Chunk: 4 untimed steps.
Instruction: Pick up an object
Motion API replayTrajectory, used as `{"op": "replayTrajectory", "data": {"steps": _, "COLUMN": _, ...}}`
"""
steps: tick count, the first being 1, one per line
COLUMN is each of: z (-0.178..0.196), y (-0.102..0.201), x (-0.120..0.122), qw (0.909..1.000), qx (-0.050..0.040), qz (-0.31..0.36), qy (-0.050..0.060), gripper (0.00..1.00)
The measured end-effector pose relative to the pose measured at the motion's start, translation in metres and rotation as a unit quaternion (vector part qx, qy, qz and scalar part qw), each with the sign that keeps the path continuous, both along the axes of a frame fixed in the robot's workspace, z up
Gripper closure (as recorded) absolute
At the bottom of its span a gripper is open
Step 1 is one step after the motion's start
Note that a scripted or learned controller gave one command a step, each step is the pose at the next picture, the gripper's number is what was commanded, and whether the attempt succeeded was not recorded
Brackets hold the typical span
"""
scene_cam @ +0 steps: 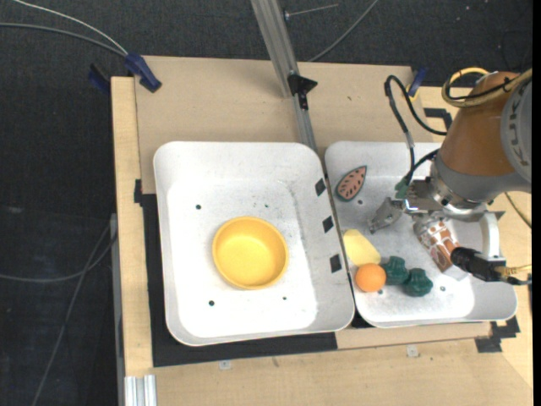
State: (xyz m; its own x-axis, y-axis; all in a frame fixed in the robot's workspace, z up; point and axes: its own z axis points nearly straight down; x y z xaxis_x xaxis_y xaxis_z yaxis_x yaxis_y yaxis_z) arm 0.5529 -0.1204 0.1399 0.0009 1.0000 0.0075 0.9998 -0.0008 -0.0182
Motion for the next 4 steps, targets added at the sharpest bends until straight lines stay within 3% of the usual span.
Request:
{"op": "replayTrajectory", "data": {"steps": 1, "z": -0.049, "y": 0.001, "x": -0.002, "qw": 1.0000, "qx": -0.0001, "qz": 0.000, "qy": 0.000, "gripper": 0.00}}
{"op": "replayTrajectory", "data": {"steps": 2, "z": -0.032, "y": 0.002, "x": 0.001, "qw": 1.0000, "qx": 0.0003, "qz": 0.000, "qy": -0.005, "gripper": 1.00}}
{"op": "replayTrajectory", "data": {"steps": 3, "z": 0.016, "y": 0.003, "x": -0.005, "qw": 0.9999, "qx": -0.0037, "qz": 0.001, "qy": -0.012, "gripper": 1.00}}
{"op": "replayTrajectory", "data": {"steps": 4, "z": 0.066, "y": 0.011, "x": 0.001, "qw": 0.9999, "qx": -0.0030, "qz": 0.001, "qy": -0.013, "gripper": 1.00}}
